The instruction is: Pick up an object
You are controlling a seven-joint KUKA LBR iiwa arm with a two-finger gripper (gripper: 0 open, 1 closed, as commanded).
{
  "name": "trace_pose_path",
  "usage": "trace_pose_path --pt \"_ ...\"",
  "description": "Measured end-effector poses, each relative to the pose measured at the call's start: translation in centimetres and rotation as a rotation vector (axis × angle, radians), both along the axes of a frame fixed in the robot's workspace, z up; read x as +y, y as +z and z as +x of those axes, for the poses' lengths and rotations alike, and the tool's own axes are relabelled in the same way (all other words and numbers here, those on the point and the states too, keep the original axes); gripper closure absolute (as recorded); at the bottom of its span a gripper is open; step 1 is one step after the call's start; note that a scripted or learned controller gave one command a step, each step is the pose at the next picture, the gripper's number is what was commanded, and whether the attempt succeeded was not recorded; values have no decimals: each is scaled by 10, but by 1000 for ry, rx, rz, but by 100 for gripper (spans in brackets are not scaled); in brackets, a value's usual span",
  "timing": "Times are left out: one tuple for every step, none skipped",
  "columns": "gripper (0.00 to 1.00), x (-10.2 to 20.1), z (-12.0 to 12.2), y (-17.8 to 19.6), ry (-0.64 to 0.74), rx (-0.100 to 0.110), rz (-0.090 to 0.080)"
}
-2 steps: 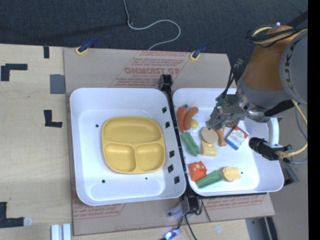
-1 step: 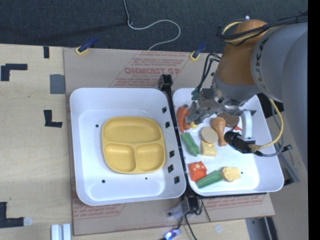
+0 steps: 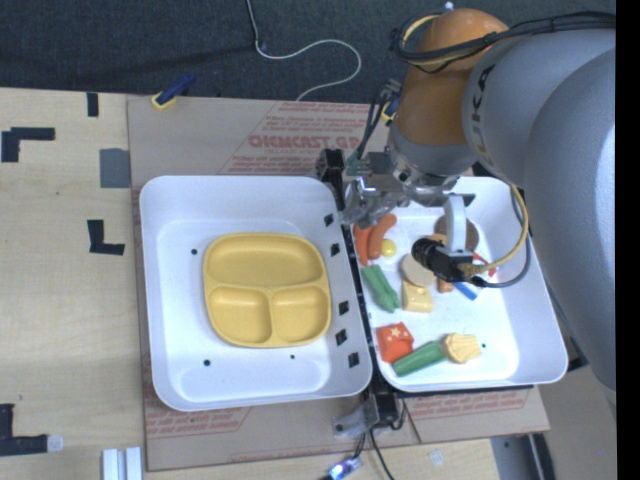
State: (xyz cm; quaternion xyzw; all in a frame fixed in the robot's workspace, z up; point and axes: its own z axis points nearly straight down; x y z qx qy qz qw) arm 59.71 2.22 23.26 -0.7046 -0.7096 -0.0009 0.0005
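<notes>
Nearest in right bin [image 3: 535, 353]: corn cob [image 3: 461, 347], green pod [image 3: 418, 357], red piece [image 3: 394, 340]; beyond them green bean [image 3: 379, 285] and orange carrot [image 3: 375, 236], just below pincer [image 3: 362, 206]; pincer state: cannot tell, probably touching nothing; yellow tray [image 3: 267, 288] in left bin [image 3: 175, 258].

Wooden bench [image 3: 60, 298], dark carpet [image 3: 120, 18] behind

- Your bench [image 3: 60, 298]: light wood top, black marks at frame left.
- Cardboard sheet [image 3: 260, 133], laid flat at centre.
- Two white bins on it: left bin [image 3: 170, 268], right bin [image 3: 520, 348], touching.
</notes>
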Motion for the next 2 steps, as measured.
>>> trace_pose_path --pt "100 12 -6 -15 -5 4 -3" --pt "100 18 9 -15 -6 2 -3"
